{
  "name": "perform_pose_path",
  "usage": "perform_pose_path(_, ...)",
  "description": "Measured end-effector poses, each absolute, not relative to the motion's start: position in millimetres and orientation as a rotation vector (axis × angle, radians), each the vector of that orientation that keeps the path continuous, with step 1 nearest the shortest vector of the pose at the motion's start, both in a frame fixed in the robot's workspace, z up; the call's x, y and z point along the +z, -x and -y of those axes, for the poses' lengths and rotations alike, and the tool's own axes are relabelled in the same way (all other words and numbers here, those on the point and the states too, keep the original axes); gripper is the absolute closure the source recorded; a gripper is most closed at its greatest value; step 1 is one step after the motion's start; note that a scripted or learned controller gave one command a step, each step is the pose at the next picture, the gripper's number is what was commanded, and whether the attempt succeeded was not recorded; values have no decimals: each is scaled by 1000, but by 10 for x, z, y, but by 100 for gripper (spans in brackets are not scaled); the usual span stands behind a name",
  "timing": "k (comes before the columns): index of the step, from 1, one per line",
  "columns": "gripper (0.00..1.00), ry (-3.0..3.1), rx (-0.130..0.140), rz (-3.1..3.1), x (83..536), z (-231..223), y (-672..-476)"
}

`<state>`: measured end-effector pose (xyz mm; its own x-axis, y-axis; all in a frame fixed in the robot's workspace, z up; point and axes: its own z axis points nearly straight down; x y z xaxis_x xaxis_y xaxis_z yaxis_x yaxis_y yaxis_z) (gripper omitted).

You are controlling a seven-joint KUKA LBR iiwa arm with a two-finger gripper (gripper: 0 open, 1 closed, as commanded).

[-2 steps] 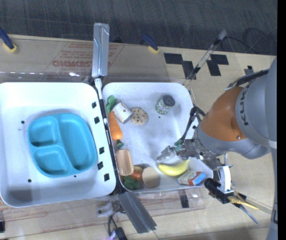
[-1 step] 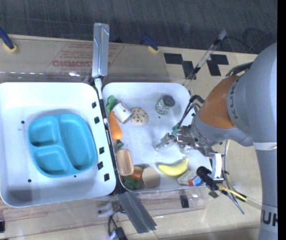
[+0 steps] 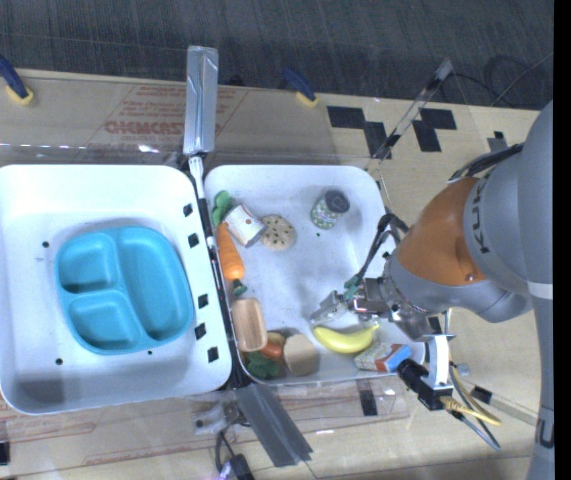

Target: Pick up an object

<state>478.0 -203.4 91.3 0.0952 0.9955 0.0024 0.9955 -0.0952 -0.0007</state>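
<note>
**Mia:** Where is the arm (image 3: 465,243)?

**Ben:** It comes in from the right. It is grey with an orange band. It hangs over the right side of the right bin (image 3: 365,183).

**Mia:** And the pincer (image 3: 350,303)?

**Ben:** It is down low in that bin, just above the banana (image 3: 345,340). I cannot tell if it is open or closed, or if it touches the banana.

**Mia:** What else is in that bin?

**Ben:** A carrot (image 3: 230,255) lies along the left wall. A cookie (image 3: 278,232) is near the top, with a small white block (image 3: 245,225) beside it. A little can (image 3: 329,208) stands further right. A piece of bread (image 3: 248,323) lies near the bottom left corner. A brown block (image 3: 301,354) is just left of the banana.

**Mia:** And the left bin (image 3: 25,193)?

**Ben:** It has a blue tray (image 3: 125,288) with three parts.

**Mia:** What are the bins on?

**Ben:** A light brown tabletop (image 3: 85,108). Two blue clamps (image 3: 12,76) sit at its far edge.
</note>
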Motion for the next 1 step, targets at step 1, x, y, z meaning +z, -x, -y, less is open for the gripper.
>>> perform_pose_path(1, 0, 2393, 0, 2032, 907, 1707, -5156)
